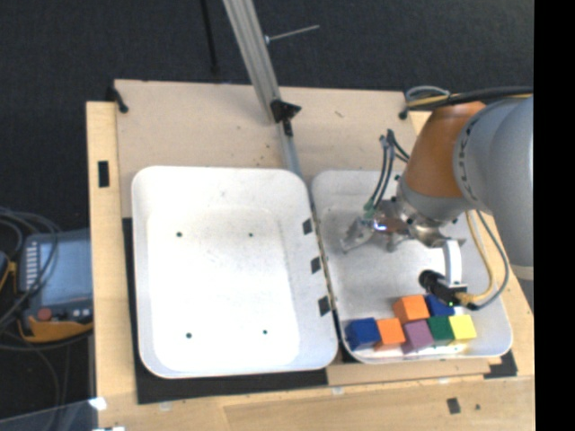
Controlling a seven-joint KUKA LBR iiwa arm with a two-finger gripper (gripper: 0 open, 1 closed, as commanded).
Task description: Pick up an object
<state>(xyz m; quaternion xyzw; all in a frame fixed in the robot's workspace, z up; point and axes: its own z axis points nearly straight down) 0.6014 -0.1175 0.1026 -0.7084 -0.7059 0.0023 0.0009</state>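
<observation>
Reaching in from the right, the arm (467, 164) hangs over the right bin (355, 196), its gripper (359, 234) low above the bin's bare upper floor. The fingers look slightly spread with nothing between them, though blur makes that hard to judge. Blocks cluster at the bin's near edge, well apart from the gripper: blue block (362, 332), orange block (391, 331), purple block (419, 334), green block (441, 329), yellow block (463, 327), with another orange block (413, 307) behind them. The left bin (225, 268) sits alongside.
</observation>
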